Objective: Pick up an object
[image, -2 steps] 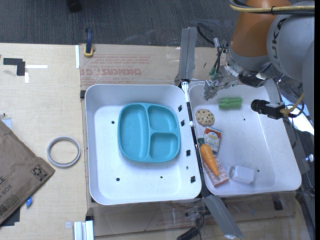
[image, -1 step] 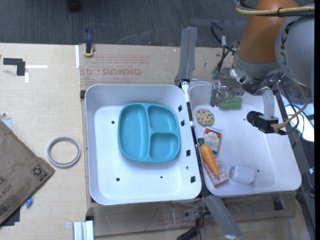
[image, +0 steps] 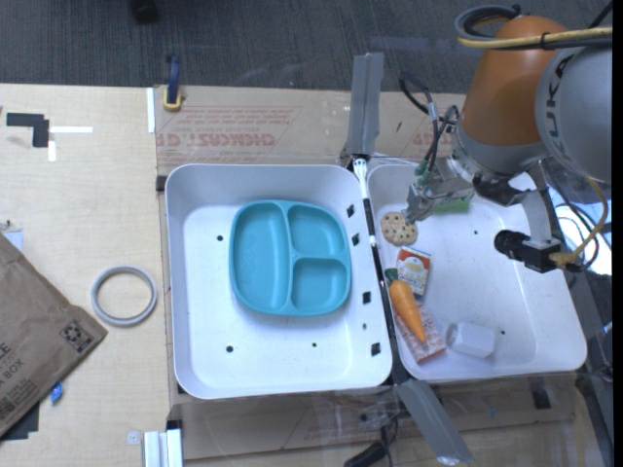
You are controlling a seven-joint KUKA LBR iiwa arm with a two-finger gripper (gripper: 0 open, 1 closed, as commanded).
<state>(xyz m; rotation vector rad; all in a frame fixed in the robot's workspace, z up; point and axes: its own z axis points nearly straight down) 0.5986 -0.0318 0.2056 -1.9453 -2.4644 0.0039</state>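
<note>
In the right bin [image: 545, 343] a round speckled cookie [image: 396, 227] lies at the far left corner. My gripper [image: 421, 205] hangs just above and to the right of the cookie, close to it. Nearer the front lies an orange carrot [image: 409, 311] across a flat printed packet [image: 415, 278]. A small pale cylinder [image: 473, 340] rests on its side at the front of that bin. Nothing shows between the gripper and any of these things.
The left bin [image: 195, 339] holds a blue divided plate [image: 290, 258]. On the wooden bench to the left lie a ring of tape [image: 124, 294] and a brown cardboard box [image: 34, 334]. The wall between the two bins runs just left of the cookie.
</note>
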